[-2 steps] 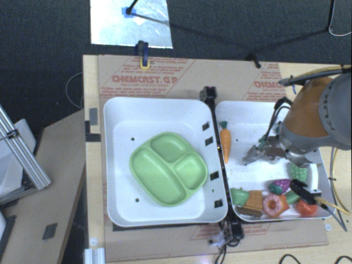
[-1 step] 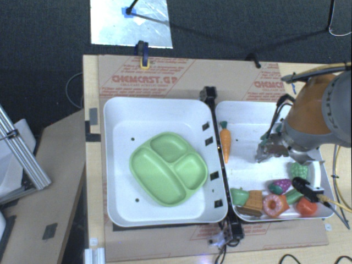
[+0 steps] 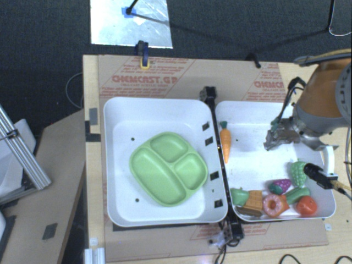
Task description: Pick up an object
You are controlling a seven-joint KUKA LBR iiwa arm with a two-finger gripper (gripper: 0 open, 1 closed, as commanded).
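Several toy foods crowd the near edge of the right bin (image 3: 247, 117), with the tool (image 3: 276, 138) poised above bare floor farther back.

Nearest the camera, along that bin's front wall, lie a green piece (image 3: 238, 195), a brown block (image 3: 253, 202), a pink doughnut (image 3: 272, 204), a red tomato (image 3: 307, 204), a purple piece (image 3: 280, 186) and a green leafy one (image 3: 298, 172). Farther back, a carrot (image 3: 224, 138) lies against the bin's left wall, its long axis running front to back, leafy end away from the camera. It sits well to the left of the tool, while the pile lies toward the camera from it, so either pick means travelling first. Whether the tool is open or closed cannot be told; nothing shows in it. The left bin (image 3: 118, 147) holds a green divided plate (image 3: 168, 168). Both bins rest on the tabletop (image 3: 181, 73).
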